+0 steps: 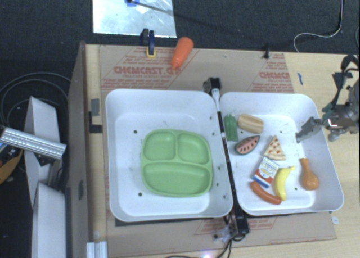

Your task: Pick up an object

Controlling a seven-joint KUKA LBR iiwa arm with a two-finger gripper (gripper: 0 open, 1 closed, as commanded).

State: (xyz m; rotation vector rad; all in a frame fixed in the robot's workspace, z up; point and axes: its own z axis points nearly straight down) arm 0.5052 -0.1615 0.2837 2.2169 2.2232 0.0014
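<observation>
The right bin (315, 108) holds several toy foods: a bread roll (250, 122), a green piece (230, 126), a watermelon slice (247, 144), a pizza slice (274, 149), a small carton (266, 170), a banana (283, 181), a red sausage (265, 193) and a chicken drumstick (307, 175). My gripper (307, 129) reaches in over the bin's right rim, above and to the right of the pizza slice. It is apart from every item and nothing is seen in it.
The left bin (124, 116) carries a green divided plate (176, 162). An orange carrot (181, 52) and a blue-yellow clamp (148, 41) lie on the board behind the bins. A black divider (220, 125) runs between the bins.
</observation>
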